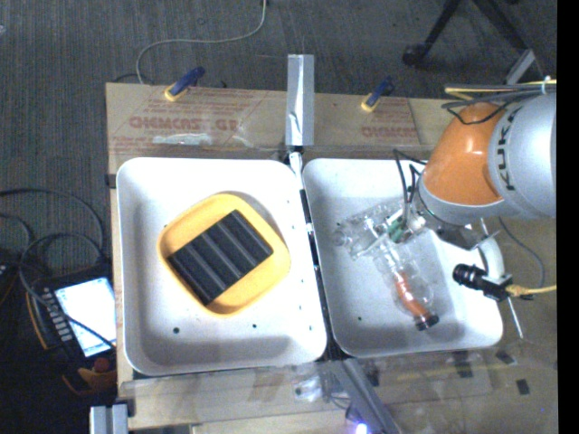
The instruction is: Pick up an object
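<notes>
Still Reaching: Arm Over the Right Bin, Nothing Lifted Yet

Plainly, the job is at the approach step. The arm [493, 165] comes in from the right and hangs over the right bin [470, 333], its orange band and grey wrist covering the bin's upper right corner. The gripper [398, 229] points down toward the bin floor among some clear, crinkled plastic pieces [366, 229]; whether it is apart or together I cannot tell, since the glassy clutter and the wrist blur that spot.

Just below it lies a clear pen-like item with an orange and black end [412, 298], resting on the bin floor toward the lower middle. That and the clear plastic are the likely targets, being nearest the tool. In the left bin [136, 333] sits a yellow tray with a black ribbed insert [224, 253], well apart from the arm.

Nothing appears raised. The next move, as I judge it, calls for settling squarely on one item, closing firmly, and lifting straight up; thin, slippery plastic could slide out easily.
</notes>
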`<move>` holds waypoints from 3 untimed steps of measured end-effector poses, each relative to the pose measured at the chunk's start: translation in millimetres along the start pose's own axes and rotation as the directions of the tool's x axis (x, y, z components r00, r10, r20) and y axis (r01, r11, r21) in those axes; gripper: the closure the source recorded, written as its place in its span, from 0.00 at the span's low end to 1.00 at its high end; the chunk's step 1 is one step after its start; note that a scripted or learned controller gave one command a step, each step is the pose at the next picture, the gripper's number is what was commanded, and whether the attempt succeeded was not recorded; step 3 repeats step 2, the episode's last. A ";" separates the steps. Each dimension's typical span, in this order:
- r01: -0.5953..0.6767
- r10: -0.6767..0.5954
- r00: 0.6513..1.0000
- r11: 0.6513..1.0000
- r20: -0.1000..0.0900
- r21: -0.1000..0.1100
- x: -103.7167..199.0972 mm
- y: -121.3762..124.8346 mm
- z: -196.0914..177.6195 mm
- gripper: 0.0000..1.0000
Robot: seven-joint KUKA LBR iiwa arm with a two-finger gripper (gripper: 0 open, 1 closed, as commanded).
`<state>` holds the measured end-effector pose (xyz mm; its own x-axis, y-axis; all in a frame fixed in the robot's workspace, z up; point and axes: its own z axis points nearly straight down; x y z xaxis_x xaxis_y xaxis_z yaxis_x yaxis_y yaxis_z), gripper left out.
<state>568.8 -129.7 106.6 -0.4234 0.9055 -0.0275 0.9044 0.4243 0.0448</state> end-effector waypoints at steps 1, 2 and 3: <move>0.000 0.000 1.000 1.000 0.000 -0.003 0.1 2.1 -9.5 1.00; -0.255 0.255 0.967 0.966 -0.013 0.050 12.0 91.0 -74.2 1.00; -0.255 0.255 0.967 0.966 -0.013 0.050 12.0 91.0 -74.2 1.00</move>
